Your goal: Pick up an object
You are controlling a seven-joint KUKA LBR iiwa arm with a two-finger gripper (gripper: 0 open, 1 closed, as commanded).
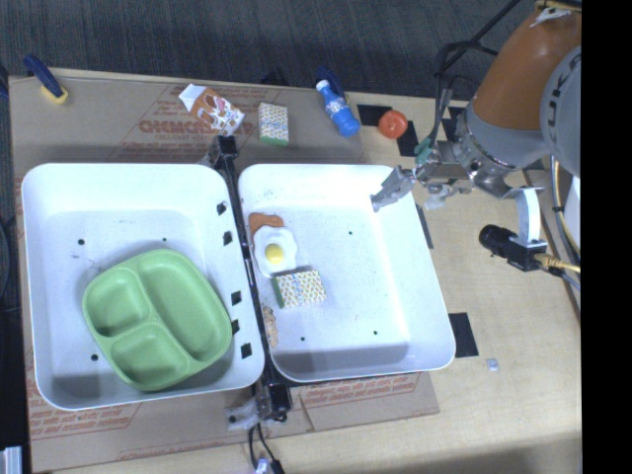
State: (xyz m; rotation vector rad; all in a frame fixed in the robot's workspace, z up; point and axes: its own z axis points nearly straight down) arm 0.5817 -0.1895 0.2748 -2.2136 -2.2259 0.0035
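Camera view: your hand hangs at the right bin's 1 o'clock corner, above the rim, with nothing between its fingers; whether they stand wide or narrow you cannot tell from this angle. No pick has been made yet, by the look of it. The likeliest targets lie well apart from the hand along the bin's 9 o'clock side: a fried egg, a patterned sponge just below it, and a brown piece touching the egg's top. Reaching, lowering, closing and lifting all remain. The left bin holds a green tray at its 6 o'clock end. On the cardboard-covered worktop beyond the bins, toward 12 o'clock, sit a snack packet, a small box, a blue bottle and an orange ball. Dark carpet lies behind.
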